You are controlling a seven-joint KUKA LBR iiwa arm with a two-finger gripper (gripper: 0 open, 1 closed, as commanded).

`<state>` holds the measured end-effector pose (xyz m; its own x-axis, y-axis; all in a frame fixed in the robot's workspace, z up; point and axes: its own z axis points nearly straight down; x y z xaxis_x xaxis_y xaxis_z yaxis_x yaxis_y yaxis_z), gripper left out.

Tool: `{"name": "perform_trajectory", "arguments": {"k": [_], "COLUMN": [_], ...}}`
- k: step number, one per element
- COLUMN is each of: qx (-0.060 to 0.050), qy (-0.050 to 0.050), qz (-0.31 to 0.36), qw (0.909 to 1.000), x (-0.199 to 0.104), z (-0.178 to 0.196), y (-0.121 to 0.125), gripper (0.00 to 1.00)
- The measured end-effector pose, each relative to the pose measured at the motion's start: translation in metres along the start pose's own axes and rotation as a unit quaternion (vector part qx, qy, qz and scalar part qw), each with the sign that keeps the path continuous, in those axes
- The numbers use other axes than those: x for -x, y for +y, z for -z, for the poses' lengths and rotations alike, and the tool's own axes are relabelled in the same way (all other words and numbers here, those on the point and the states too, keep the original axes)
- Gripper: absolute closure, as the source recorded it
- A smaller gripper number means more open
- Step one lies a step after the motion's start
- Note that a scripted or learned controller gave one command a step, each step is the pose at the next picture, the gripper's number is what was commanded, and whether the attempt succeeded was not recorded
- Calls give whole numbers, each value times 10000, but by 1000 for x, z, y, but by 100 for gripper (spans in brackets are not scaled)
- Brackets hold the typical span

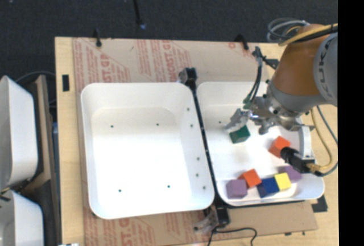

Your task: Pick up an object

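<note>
My gripper [248, 124] hangs over the upper middle of the right bin [219, 91], its two grey fingers spread apart and open. A dark green block [240, 135] lies on the bin floor just below the left finger [234, 121], touching or nearly touching it; nothing sits gripped between the fingers. An orange-red block [279, 146] lies to the right of the gripper. Along the bin's front edge sit a purple block [236, 188], an orange block [251, 177], a blue block [266, 187], a yellow block [282, 182] and another purple block [293, 172].
The left bin [86, 103] stands beside the right one, with a black divider [200, 125] between them. The arm's orange and grey body [301, 74] covers the right bin's far right corner. A black cable fitting [291, 158] hangs near the orange-red block.
</note>
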<state>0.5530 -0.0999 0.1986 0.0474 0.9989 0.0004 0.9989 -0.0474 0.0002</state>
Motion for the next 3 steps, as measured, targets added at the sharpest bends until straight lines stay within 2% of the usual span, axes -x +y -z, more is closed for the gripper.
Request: {"name": "perform_trajectory", "arguments": {"k": [1,2,3], "qx": [-22,9,60], "qy": [-1,-1,-5], "qz": [213,230,266], "qw": [9998,9997,9996], "x": [74,72,6], "z": [-102,-87,37], "y": [51,53,111], "gripper": [0,100,100]}}
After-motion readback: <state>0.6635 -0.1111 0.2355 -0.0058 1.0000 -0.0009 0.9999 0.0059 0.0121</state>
